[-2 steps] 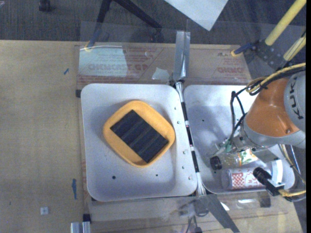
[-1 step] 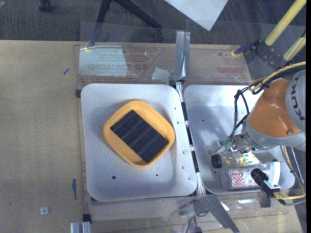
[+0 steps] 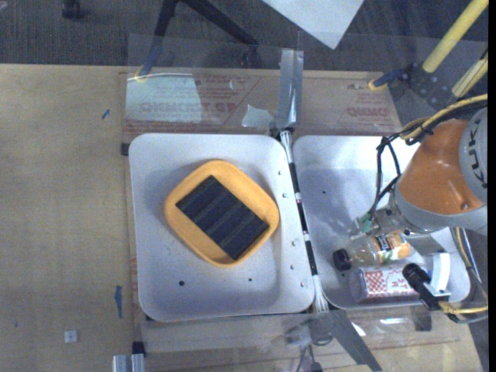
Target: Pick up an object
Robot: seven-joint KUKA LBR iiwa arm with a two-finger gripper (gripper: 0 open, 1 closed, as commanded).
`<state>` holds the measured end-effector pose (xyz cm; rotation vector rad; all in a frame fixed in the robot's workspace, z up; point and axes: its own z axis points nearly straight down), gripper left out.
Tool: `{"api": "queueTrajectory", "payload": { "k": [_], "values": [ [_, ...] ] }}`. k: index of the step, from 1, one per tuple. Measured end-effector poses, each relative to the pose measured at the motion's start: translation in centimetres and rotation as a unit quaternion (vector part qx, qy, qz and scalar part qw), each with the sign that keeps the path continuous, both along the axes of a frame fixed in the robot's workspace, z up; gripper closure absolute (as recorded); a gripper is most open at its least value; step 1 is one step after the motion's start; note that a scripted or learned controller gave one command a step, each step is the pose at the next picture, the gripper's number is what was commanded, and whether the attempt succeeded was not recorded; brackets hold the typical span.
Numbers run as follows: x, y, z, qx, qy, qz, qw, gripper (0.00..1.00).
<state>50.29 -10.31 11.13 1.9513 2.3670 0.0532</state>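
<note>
In the right bin [image 3: 333, 169] a small clear bottle [image 3: 376, 251] with a black cap and an orange label lies on its side. A red-and-white patterned box [image 3: 385, 283] lies just in front of it, near the bin's front wall. My gripper [image 3: 370, 226] is low over the right bin, directly behind the bottle and very close to it; the grey wrist and orange band cover most of it. In the left bin [image 3: 155, 285] rests a yellow rounded-square object [image 3: 221, 211] with a black ribbed top.
A raised divider [image 3: 298, 208] runs between the two bins. The arm's orange body covers the right bin's right side. Clear plastic sheeting stands behind both bins, and wooden bench surface spreads to the left.
</note>
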Motion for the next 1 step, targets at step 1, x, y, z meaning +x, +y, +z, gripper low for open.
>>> {"api": "queueTrajectory", "payload": {
  "k": [1],
  "values": [
    [-0.15, 0.00, -0.12, 0.0003, 0.002, 0.000, 1.0000, 0.00]
  ]
}}
